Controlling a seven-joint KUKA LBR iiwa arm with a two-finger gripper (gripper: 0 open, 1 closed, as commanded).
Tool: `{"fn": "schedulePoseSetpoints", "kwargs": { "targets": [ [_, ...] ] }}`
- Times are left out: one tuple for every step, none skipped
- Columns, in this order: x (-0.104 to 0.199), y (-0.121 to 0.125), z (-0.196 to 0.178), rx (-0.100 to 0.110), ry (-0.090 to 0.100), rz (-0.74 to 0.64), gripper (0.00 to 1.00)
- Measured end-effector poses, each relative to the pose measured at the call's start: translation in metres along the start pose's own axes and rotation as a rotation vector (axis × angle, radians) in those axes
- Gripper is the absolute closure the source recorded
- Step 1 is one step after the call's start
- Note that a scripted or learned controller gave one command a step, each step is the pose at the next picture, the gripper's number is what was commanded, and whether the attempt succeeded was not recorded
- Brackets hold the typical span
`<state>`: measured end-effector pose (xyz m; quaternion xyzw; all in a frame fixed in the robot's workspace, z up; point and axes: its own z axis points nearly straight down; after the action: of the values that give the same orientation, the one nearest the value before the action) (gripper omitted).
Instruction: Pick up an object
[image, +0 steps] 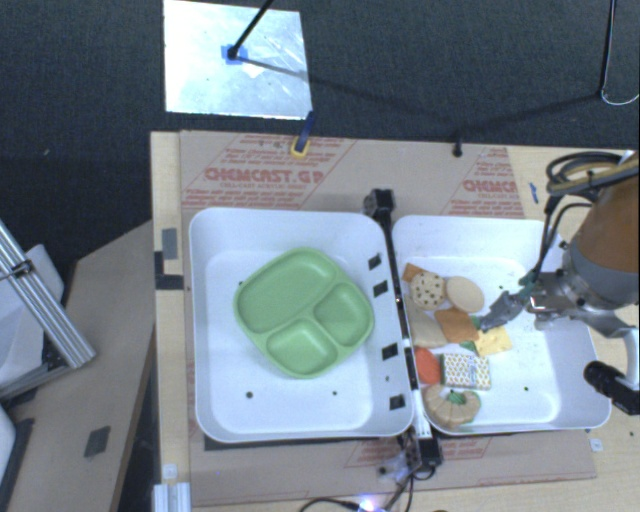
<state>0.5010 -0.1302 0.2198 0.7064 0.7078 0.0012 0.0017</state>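
Note:
The right bin (520, 250) holds several toy foods along its left side: a cookie (428, 289), a tan oval bun (465, 293), an orange piece (456, 324), a yellow cheese piece (493, 343), a red piece (428, 365), a patterned square (467, 371) and a round burger-like piece (452, 405). My gripper (497, 312) reaches in from the right. Its tips sit low between the orange piece and the yellow cheese, and nothing visibly rests between them.
The left bin (215, 400) carries a green divided plate (303, 312). A black divider with clips (392, 300) runs between the bins. The arm's body (605, 260) and cables hang over the right bin's right side. Cardboard underlies both bins.

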Motion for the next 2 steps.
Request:
{"fn": "schedulePoseSetpoints", "kwargs": {
  "targets": [
    [-0.004,0.000,0.036,0.002,0.000,0.000,0.00],
    [-0.003,0.002,0.092,0.001,0.000,0.001,0.00]
  ]
}}
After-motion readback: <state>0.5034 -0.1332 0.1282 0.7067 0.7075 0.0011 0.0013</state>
